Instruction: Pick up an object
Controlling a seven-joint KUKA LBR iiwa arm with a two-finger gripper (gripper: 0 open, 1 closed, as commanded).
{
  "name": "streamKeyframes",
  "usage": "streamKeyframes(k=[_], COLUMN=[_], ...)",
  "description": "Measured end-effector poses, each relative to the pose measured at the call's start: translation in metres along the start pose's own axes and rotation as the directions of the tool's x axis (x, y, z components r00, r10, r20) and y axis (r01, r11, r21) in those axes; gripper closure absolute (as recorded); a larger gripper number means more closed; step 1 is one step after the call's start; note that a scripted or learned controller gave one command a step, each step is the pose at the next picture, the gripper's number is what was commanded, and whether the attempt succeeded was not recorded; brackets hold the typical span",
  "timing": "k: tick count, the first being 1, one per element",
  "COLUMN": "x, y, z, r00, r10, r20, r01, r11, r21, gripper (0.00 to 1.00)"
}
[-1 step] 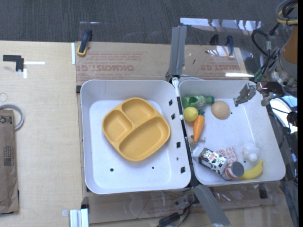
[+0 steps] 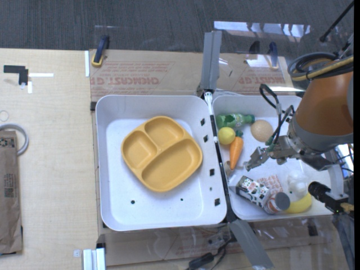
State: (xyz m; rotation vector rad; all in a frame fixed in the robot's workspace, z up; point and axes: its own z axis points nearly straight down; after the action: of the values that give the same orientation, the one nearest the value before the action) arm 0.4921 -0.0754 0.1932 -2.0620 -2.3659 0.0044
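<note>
My gripper (image 2: 256, 158) hangs over the middle of the right bin (image 2: 247, 211), its fingers spread open with nothing between them. Just left of it lies an orange carrot (image 2: 235, 151), and a yellow lemon (image 2: 226, 135) sits above the carrot. A green bottle (image 2: 235, 119) lies at the bin's far edge and a tan egg-shaped object (image 2: 261, 130) rests right of it. Below the gripper lie a black-and-white patterned carton (image 2: 251, 189), a can (image 2: 278, 200) and a yellow banana-like piece (image 2: 300, 203).
The left bin (image 2: 107, 167) holds a yellow divided plate (image 2: 162, 153). A metal divider post (image 2: 210, 61) stands between the bins at the back. The orange-banded arm (image 2: 326, 106) covers the right bin's right side. A brown bag (image 2: 9, 190) lies on the bench at far left.
</note>
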Motion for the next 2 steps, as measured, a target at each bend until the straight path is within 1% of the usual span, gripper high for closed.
streamKeyframes(k=[1, 2], x=[-0.018, -0.041], y=[-0.013, 0.047], z=[0.096, 0.102], r00=[0.998, 0.989], r10=[-0.069, 0.146], r20=[0.004, 0.001], r01=[0.069, -0.146], r11=[0.998, 0.989], r21=[-0.015, -0.003], gripper=[0.00, 0.00])
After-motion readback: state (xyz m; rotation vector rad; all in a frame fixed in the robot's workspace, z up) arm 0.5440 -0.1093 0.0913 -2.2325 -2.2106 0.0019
